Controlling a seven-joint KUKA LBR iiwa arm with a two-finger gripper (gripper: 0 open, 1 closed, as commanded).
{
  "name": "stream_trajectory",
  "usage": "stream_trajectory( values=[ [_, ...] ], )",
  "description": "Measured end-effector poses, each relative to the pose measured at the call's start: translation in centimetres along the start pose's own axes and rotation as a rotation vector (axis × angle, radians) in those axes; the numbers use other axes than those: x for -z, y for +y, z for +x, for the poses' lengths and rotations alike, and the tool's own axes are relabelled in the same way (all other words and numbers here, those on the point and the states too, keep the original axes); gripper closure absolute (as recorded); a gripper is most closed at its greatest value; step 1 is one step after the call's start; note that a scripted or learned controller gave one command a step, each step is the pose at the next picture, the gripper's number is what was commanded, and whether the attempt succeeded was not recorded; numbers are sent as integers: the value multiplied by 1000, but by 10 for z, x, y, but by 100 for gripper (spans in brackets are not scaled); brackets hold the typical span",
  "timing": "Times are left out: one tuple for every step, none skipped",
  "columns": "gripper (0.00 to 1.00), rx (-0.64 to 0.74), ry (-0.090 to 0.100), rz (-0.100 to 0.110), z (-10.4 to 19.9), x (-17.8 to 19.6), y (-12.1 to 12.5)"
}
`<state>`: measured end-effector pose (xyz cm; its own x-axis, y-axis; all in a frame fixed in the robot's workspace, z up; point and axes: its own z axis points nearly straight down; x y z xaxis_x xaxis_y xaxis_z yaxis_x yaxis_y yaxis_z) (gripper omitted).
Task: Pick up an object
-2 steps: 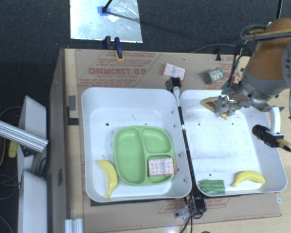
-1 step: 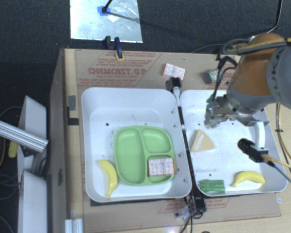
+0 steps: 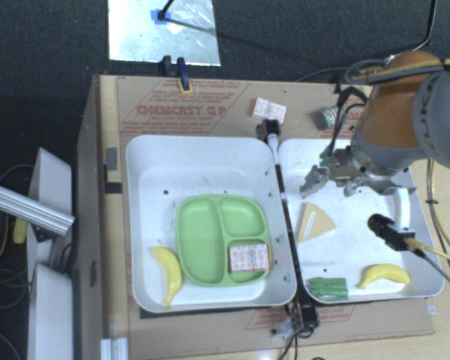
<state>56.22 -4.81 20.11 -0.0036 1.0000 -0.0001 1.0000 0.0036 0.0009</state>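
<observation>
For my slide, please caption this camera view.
Gripper hovers above cheese wedge in right bin; left bin holds green tray.

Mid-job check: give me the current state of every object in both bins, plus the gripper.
Gripper: above the right bin, nothing between its fingers.
Green tray: flat in the left bin.
Small patterned packet: lying in the tray's lower right compartment.
Left banana: lying beside the tray.
Cheese wedge: flat in the right bin.
Right banana: lying near the front wall.
Green block: against the front wall.
</observation>
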Motion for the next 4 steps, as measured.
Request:
stream_trajectory(
  values=[
    [0,-3,-1,-1,-35,-117,16],
    [100,-1,0,-2,-35,-106,17],
    [100,1,0,-3,19,42,17],
    [0,1,0,-2,19,41,16]
  ],
)
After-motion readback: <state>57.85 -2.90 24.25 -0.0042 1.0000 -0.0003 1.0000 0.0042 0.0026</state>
